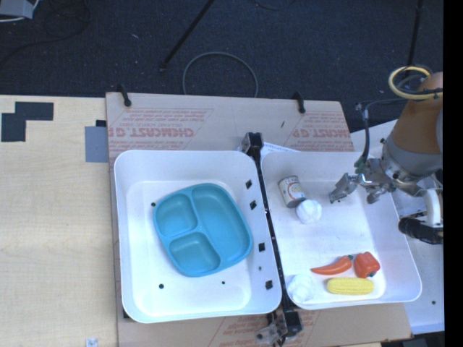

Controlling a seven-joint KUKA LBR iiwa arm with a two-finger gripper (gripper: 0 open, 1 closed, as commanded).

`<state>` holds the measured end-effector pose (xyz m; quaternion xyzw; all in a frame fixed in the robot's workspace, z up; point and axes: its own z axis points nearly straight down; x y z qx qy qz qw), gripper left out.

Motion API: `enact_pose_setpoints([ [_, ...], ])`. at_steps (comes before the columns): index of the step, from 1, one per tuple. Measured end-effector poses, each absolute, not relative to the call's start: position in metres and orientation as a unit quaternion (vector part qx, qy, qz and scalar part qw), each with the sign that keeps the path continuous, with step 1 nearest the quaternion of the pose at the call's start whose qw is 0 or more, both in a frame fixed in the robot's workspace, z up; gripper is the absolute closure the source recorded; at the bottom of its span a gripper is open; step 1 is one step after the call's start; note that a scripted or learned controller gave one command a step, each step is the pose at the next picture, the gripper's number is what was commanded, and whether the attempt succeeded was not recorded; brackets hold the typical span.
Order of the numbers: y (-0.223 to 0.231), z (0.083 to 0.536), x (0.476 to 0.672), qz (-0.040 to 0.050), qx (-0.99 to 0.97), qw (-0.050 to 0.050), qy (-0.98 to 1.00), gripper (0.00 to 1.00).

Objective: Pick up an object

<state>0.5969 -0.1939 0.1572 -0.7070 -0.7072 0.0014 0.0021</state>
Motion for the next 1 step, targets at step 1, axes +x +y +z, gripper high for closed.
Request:
enact_pose_setpoints([
  [1, -0.1906, 0.1138, 0.5994, 0.0014, -0.706, 0.002, -0.708, 0.00],
])
